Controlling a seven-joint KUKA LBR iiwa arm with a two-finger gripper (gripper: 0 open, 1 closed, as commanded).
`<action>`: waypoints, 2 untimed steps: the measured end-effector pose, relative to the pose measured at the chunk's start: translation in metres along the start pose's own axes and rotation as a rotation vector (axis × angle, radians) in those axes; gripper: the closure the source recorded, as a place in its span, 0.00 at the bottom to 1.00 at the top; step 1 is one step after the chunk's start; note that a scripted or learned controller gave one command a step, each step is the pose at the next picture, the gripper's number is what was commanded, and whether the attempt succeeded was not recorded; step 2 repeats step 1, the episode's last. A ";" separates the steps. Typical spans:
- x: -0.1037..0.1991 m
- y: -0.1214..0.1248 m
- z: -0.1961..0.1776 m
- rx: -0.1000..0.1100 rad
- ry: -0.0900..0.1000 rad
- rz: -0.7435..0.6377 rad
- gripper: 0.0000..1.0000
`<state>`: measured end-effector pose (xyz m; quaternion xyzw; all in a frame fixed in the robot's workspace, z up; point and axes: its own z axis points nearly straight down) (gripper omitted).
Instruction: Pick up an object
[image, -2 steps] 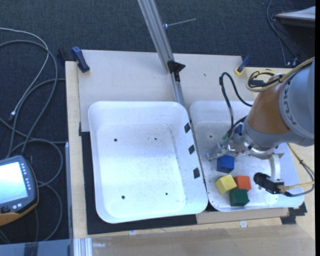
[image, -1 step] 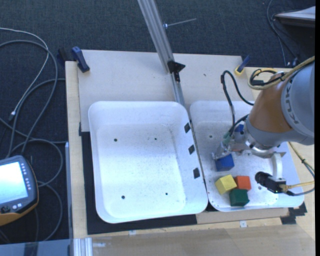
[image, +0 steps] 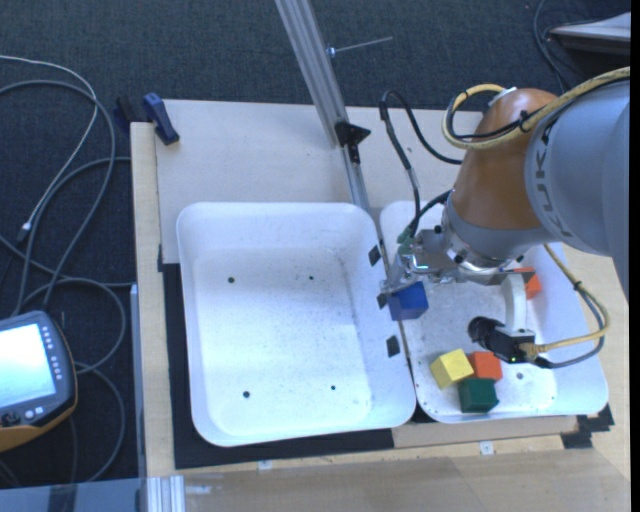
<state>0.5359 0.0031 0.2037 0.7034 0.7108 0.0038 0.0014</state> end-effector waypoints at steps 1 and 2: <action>0.040 -0.006 0.005 0.010 0.000 0.004 1.00; 0.040 -0.006 0.005 0.010 0.000 0.004 1.00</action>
